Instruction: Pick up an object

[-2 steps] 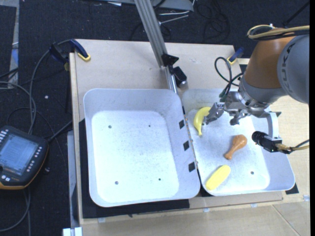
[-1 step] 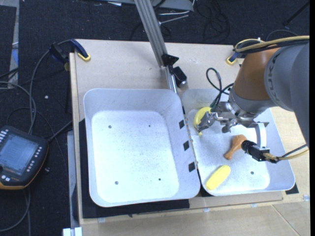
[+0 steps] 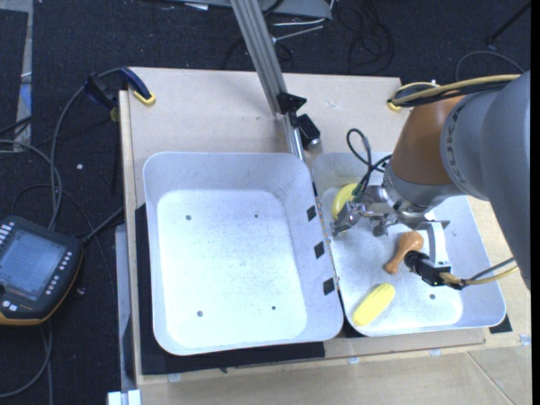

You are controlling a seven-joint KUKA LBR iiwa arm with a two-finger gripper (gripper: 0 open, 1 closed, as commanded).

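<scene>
Right of centre, gripper (image 3: 350, 216): low inside the right bin (image 3: 472, 310), near its upper-left corner; whether its fingers are spread or pressed together cannot be told, since the wrist hides them.
Nearest object: a round yellow piece (image 3: 343, 197), touching or just beside the gripper's upper-left side, against the bin's left wall; it may be between the fingers, but the view is too poor to say.
Other objects: an orange-brown piece (image 3: 403, 251) lies to the lower right of the gripper, long axis running upper right to lower left; a long yellow piece (image 3: 373, 304) lies well below the gripper, near the bin's lower-left corner, long axis also upper right to lower left.
Edges: the wall between the right bin and the left bin (image 3: 169, 226) stands just left of the gripper, so little room remains that way.
Open room: bare floor lies in the middle of the right bin, between the gripper and the long yellow piece.
Cable: black wiring loops above the gripper.
</scene>
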